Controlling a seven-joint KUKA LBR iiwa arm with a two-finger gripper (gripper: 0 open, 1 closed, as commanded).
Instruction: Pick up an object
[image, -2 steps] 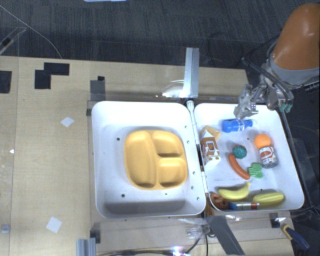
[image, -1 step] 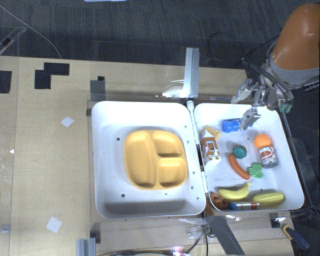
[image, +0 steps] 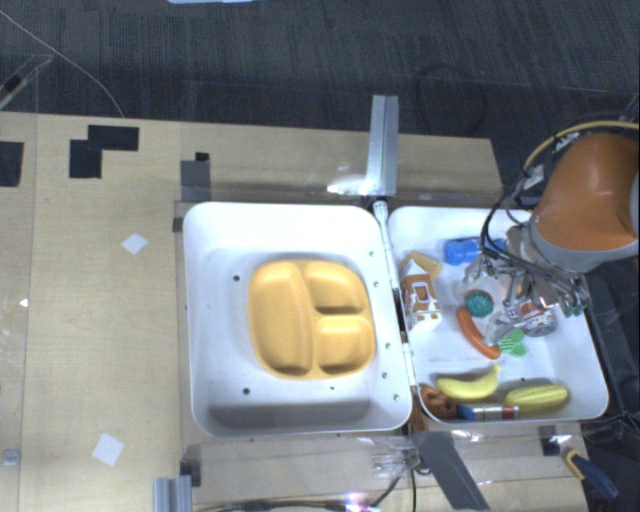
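We look down on a pale wooden worktop (image: 90, 330) that carries two shallow white bins side by side. The left bin (image: 210, 300) holds a yellow divided tray (image: 310, 318), which lies near its middle with one long compartment on its nine o'clock side and two smaller ones on its three o'clock side.

The right bin (image: 590, 370) holds a scatter of small things. Toward its eleven o'clock corner we see a small carton (image: 421, 293) printed in white and orange, lying close to the wall shared with the left bin. At about twelve o'clock lies a blue block (image: 461, 250). Near the middle sits a small teal ball (image: 479, 303), and just beside it, toward five o'clock, an orange carrot (image: 477, 333) lies at a slant. A green toy piece (image: 513, 345) touches the carrot's lower end. Along the six o'clock wall lie a banana (image: 470, 384), a yellow-green oblong fruit (image: 538, 397) and, just below them, a thin marker (image: 490, 411) with red and blue parts. A brown piece (image: 436, 401) sits at the seven o'clock corner, partly under the banana.

The arm comes in from three o'clock, its orange band (image: 590, 190) above the bin's far right side. The gripper (image: 525, 300) hangs low over the right bin, between the teal ball and the three o'clock wall, just above the green toy piece. Wires and metal parts crowd it, so we cannot tell how far it is open, nor whether anything sits in it.
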